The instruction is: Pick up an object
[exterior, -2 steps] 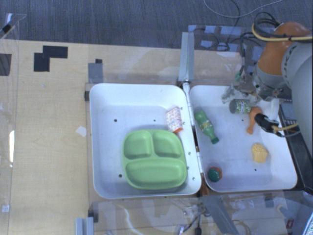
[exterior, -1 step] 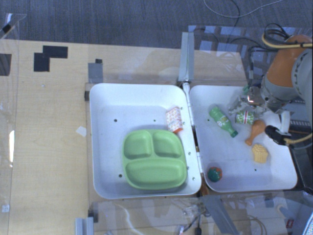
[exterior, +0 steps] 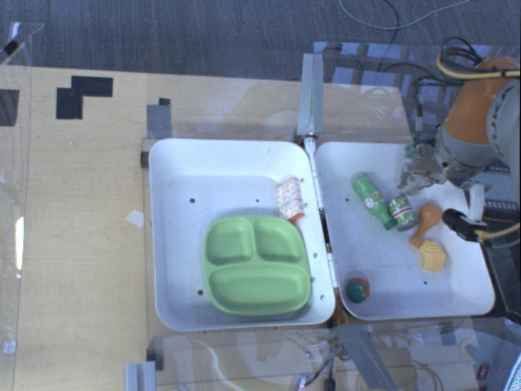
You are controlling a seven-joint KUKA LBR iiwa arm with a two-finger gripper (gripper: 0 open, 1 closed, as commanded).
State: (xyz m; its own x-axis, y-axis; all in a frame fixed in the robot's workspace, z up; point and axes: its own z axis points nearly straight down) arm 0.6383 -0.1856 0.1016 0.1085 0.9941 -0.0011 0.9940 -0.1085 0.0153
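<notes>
In the right bin [exterior: 389, 261] lie a green bottle [exterior: 370, 195], a small green-and-white can [exterior: 400, 211], an orange drumstick [exterior: 425, 221], a yellow waffle piece [exterior: 434, 257] and a dark green-and-red ball [exterior: 356, 289]. My gripper [exterior: 413, 175] hangs over the bin's far right part, just behind the can and to the right of the bottle. Nothing shows held in it. The grey arm with its orange band [exterior: 476, 112] comes in from the right.
The left bin [exterior: 175, 218] holds a green divided plate [exterior: 257, 265] and a small red-and-white packet [exterior: 289, 198] by its right wall. A metal divider [exterior: 309, 96] stands behind the two bins. Cables [exterior: 480, 226] hang by the right bin's right edge.
</notes>
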